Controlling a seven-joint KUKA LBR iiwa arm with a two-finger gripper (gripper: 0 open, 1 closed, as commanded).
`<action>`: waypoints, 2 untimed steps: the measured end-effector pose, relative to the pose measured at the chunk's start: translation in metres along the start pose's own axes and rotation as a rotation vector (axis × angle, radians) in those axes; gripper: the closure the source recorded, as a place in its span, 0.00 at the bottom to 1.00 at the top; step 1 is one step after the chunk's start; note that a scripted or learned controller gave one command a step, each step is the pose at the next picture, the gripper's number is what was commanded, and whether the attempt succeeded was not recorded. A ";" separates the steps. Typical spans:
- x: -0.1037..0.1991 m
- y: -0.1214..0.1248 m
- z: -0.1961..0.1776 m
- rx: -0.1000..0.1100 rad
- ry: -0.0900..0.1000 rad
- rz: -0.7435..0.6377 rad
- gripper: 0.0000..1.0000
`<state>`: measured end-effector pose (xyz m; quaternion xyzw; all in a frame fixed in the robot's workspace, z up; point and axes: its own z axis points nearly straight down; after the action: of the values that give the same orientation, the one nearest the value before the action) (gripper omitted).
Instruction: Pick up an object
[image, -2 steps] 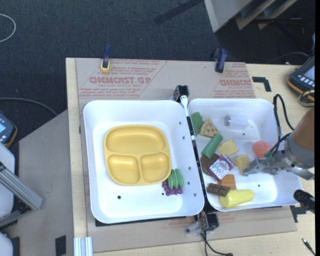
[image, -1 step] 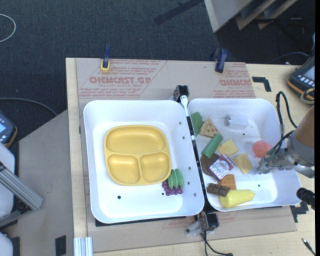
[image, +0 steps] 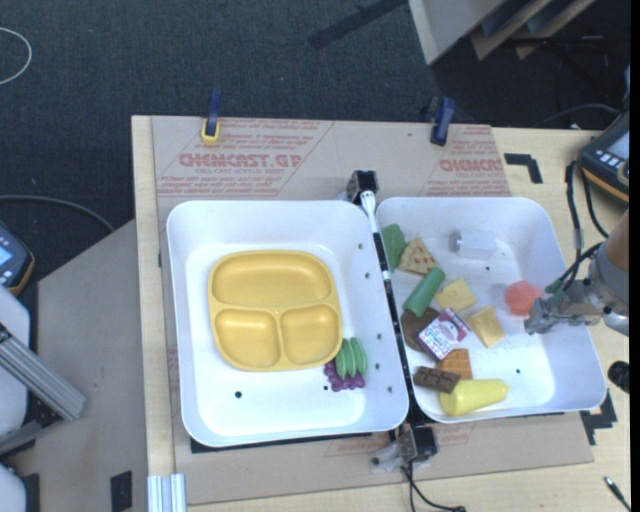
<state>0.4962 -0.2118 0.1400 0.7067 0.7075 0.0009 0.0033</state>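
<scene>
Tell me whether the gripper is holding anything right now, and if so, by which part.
It cannot be told. The gripper sits low in the right bin beside the red round piece, but nothing is visibly between its fingers.

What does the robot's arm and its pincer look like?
The arm comes in from the right as a rounded, pale grey metal tube, and its picture is a bit blurry. At its end sits the pincer, a small, dark grey metal piece with thin prongs. No cables or markings can be made out on it.
</scene>
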 end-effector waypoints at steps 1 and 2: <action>0.000 -0.004 -0.044 0.000 0.000 0.000 1.00; 0.000 -0.002 -0.088 -0.001 0.000 0.000 1.00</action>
<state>0.4936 -0.2118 0.2275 0.7065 0.7077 0.0010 0.0038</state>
